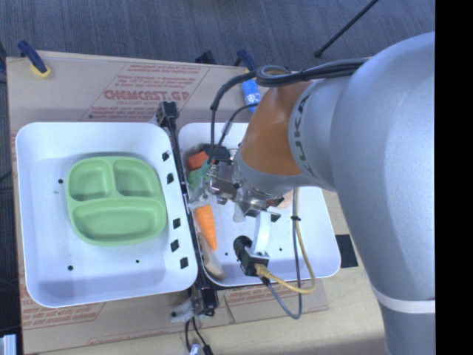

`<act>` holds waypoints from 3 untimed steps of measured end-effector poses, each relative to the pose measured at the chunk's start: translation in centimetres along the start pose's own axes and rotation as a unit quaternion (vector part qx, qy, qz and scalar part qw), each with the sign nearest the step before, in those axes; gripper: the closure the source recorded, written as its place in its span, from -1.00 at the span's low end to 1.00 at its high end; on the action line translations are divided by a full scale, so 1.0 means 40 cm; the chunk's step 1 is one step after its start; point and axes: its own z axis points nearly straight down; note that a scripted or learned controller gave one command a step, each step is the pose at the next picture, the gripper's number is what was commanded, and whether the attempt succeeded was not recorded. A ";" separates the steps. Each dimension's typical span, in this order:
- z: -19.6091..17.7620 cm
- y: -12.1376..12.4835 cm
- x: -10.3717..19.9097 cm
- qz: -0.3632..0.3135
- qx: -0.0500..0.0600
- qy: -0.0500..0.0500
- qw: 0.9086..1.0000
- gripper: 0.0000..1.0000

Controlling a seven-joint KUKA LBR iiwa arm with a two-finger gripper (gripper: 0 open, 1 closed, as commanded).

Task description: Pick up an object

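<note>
Near edge of the desk (355,302): a yellow cable (295,283) loops over the near rim of the right bin (318,235), beside a black fitting (247,256) on the arm's wrist assembly. Along the right bin's left wall lies an orange carrot (206,226), lengthwise, with a pale object just beyond its near tip. The claw (222,183) hangs over the middle of this bin, close to the carrot's far end; whether it is wide or narrow cannot be told, as the wrist hardware hides it. A small red-and-green item (196,161) sits at the left wall just beyond. The arm's orange band (270,132) and grey body cover the bin's right part. In the left bin (37,198) a green divided plate (116,200) rests centrally. At the far edge, cardboard sheeting (148,87) and a blue-and-yellow clamp (33,59) occupy the left corner.
</note>
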 end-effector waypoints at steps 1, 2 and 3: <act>0.000 0.000 0.000 0.000 0.000 0.000 1.000 -1.00; 0.000 0.000 0.000 0.000 0.000 0.000 1.000 -1.00; 0.000 0.000 0.000 0.000 0.000 0.000 1.000 -1.00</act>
